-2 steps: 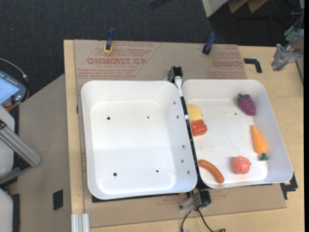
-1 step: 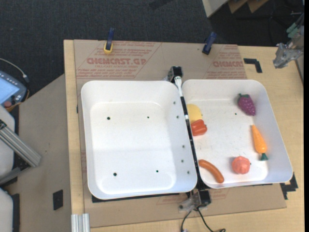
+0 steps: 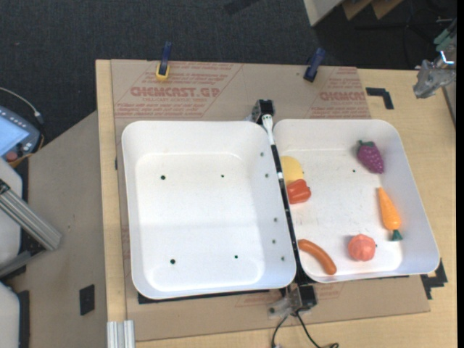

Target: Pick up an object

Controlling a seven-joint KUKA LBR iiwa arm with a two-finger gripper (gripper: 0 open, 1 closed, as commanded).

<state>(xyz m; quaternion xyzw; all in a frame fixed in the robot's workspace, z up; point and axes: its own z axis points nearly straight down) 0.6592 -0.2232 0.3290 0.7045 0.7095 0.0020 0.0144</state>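
Observation:
The right bin [image 3: 341, 140] holds several toy foods. A purple grape bunch [image 3: 370, 156] lies near its back right. An orange carrot [image 3: 388, 210] lies along the right side. A pink-red round fruit [image 3: 362, 247] sits near the front. An orange-red sausage [image 3: 317, 256] lies at the front left. A yellow piece [image 3: 291, 168] and a red piece [image 3: 298, 191] rest against the left wall.
The left bin [image 3: 196, 209] stands beside the right one on a cardboard sheet [image 3: 217, 85]. A yellow clamp [image 3: 164, 65] and a blue clamp [image 3: 315, 64] hold the sheet's far edge. Metal hardware [image 3: 433, 75] sticks in at the upper right.

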